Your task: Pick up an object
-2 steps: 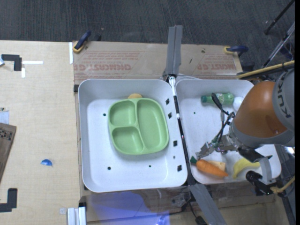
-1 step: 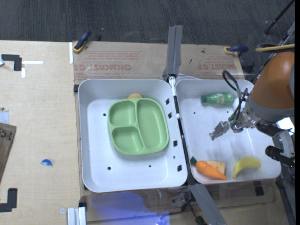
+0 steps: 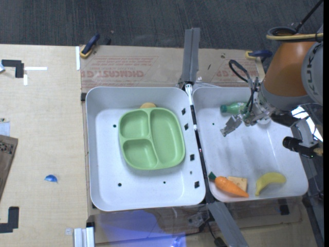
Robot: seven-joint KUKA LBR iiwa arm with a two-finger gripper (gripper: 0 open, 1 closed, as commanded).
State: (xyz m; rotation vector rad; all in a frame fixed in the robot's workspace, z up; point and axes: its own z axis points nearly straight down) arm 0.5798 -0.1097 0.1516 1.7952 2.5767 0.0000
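Currently the claw (image 3: 232,125) hangs over the back half of the right bin (image 3: 267,156), its grey fingers slanting down and to view-left from the wrist. Nothing sits between the fingers; whether they stand wide or narrow, I cannot tell at this size.

Task names no set object, so candidates in the right bin:
- green bottle (image 3: 232,107): lies on its side near the back wall, just beside the claw, on its far side. Long axis runs roughly left–right across the view. The wrist covers its right end.
- carrot (image 3: 231,186): at the front edge, long axis slanting down toward view-right, touching or overlapping a tan block (image 3: 239,181).
- banana (image 3: 269,181): front right corner, curved, apart from the block.

The left bin (image 3: 103,153) holds a green tray (image 3: 152,138) with three compartments, plus a small yellow thing (image 3: 148,105) peeking out behind its far edge. Both lie well apart from the claw, across the divider.

Judgement: the bottle is by far the nearest pick. It lies slightly toward the back wall from the fingertips, so the coming move turns on a short shift that way and a descent, with the fingers set across the bottle's short side. Risk: the bottle may roll toward the wall when touched. Carrot and banana lie well toward the front, a longer reach
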